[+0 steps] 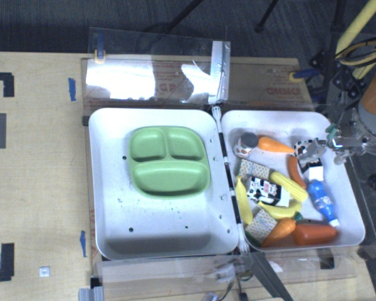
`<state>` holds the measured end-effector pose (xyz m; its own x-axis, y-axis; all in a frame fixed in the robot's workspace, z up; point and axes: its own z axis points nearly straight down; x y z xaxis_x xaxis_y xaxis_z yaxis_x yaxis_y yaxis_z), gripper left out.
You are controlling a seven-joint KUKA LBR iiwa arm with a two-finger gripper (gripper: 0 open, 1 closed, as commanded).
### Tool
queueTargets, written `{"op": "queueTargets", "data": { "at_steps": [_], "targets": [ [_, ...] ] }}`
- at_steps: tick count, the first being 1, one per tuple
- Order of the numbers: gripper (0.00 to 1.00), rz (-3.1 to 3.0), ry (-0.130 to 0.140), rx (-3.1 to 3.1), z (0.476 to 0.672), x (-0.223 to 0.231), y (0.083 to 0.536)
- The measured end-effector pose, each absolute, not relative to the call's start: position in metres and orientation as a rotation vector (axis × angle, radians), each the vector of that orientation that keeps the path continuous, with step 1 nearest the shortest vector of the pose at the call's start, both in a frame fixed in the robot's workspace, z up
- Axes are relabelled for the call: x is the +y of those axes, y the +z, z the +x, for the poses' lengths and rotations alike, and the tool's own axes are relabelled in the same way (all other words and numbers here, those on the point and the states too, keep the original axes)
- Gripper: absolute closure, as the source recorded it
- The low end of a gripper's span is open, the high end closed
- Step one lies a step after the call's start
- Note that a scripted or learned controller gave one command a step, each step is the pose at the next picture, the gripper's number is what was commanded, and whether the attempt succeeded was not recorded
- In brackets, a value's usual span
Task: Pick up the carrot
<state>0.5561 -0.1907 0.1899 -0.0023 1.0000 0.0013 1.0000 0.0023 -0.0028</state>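
An orange tapered carrot (276, 145) lies near the back of the right bin (354, 196), pointing right. A second orange carrot-like piece (279, 230) rests at the bin's front, beside a red sausage (314, 232). My gripper (313, 149) hangs low over the right side of this bin, just right of the back carrot's tip, and its arm (354, 137) reaches in from the right edge. Nothing shows as being held.
The right bin is crowded: yellow bananas (287, 187), a blue bottle (321, 201), a black-and-white packet (263, 191), patterned blocks (255, 169) and an orange-red sausage (294, 171). In the left bin (106, 187) sits a green divided plate (169, 159). A clear panel (156, 74) stands behind.
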Motion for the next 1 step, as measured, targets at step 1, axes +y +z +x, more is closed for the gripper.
{"op": "queueTargets", "data": {
  "at_steps": [1],
  "targets": [
    [0.00,-1.994,-0.001,-2.431,0.5979,-0.1661,0.1734]
  ]
}}
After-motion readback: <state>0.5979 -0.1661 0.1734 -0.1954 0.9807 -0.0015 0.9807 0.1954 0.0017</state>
